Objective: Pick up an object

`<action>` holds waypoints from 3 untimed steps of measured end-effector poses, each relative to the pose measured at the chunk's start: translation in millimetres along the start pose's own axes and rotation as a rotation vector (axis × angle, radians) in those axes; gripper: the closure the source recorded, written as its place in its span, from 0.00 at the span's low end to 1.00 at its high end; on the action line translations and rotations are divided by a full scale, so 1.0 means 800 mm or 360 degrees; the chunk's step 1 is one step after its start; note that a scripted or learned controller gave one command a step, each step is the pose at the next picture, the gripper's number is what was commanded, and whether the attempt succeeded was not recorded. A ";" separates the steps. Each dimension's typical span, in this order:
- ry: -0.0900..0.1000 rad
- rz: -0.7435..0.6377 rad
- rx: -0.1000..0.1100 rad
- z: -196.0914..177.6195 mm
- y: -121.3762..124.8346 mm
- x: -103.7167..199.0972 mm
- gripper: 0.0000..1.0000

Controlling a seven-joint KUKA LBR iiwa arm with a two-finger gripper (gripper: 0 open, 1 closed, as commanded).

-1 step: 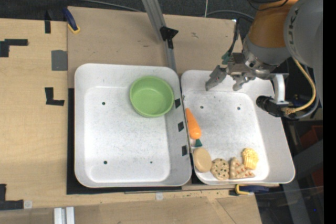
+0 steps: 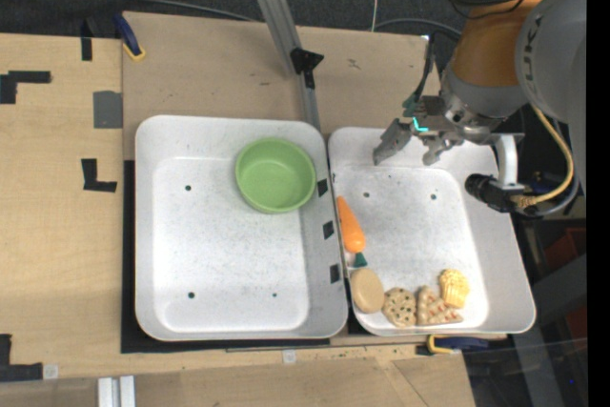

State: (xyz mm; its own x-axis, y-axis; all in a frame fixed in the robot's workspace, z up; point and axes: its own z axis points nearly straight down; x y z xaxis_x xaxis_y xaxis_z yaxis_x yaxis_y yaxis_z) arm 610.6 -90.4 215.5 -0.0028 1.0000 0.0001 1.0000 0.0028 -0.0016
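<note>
Open, empty hand [image 2: 412, 148] above the right bin's [image 2: 496, 234] far edge; carrot [image 2: 351, 226] and snacks [image 2: 424, 300] crowd its near-left walls, so a grasp may hit them.

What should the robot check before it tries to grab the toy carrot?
1. Gripper carries nothing: ok, its spread fingers have nothing between them.
2. Gripper open enough: ok, fingers apart.
3. Gripper over the carrot: not ok, it hovers near the right bin's far edge, while the carrot lies by the left wall.
4. Room around the carrot: not ok, it lies close against the bin wall.
5. Neighbours out of the way: ok, the cookie and corn sit at the near edge, apart from the carrot's middle.
6. Green bowl clear of the path: ok, it sits in the left bin.
</note>
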 end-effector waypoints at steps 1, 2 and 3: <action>-0.0001 0.0003 0.0007 0.061 -0.011 -0.005 0.00; 0.0000 0.0003 0.0011 0.142 -0.012 -0.008 0.00; -0.0002 0.0002 0.0000 0.159 -0.013 -0.007 0.00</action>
State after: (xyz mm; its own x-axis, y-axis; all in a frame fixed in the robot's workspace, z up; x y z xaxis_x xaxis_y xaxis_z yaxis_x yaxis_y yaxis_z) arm 600.3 -95.9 88.2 -0.0018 1.0000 -0.0013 1.0000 0.0018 -0.0017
